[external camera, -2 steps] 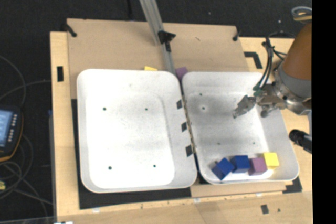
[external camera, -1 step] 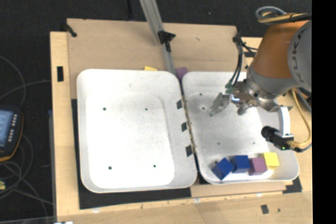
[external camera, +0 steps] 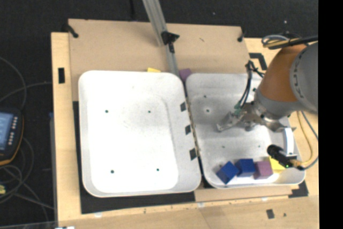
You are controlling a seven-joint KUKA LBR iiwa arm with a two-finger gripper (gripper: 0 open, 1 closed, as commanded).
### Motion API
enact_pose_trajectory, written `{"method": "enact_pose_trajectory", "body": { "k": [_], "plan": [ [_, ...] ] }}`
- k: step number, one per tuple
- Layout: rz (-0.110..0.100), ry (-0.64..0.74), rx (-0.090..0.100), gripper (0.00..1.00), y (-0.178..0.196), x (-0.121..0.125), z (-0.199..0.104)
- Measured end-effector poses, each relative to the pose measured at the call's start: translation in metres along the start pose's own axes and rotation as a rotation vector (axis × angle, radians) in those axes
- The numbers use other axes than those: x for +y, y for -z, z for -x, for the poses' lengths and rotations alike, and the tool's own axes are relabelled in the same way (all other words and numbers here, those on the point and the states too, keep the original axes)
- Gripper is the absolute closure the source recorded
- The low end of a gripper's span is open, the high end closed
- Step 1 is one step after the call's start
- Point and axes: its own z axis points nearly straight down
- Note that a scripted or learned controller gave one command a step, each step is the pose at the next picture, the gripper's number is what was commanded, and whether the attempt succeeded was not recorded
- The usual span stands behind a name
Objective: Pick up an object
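From the overhead camera view, the grey arm's jaws hang low over the middle of the right-hand shallow white bin (external camera: 214, 86); whether they are spread or pressed together I cannot tell. Two small blue blocks (external camera: 227, 171) (external camera: 246, 167), a purple block (external camera: 263, 169) and a yellow piece (external camera: 278, 164) huddle along its near edge. They look light, rigid and smooth-faced; grip across opposite flat sides.
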Motion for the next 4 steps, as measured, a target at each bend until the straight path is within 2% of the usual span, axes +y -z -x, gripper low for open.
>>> {"method": "enact_pose_trajectory", "body": {
  "k": [1,2,3,4],
  "plan": [
    [-0.004,0.004,0.002,0.0,0.002,0.082,0.039],
    [-0.004,0.011,0.004,0.0,0.032,0.013,-0.029],
    [0.005,0.009,-0.001,0.0,0.002,0.097,0.011],
    [-0.001,0.001,0.0,0.0,0.072,-0.049,0.025]
  ]
}}
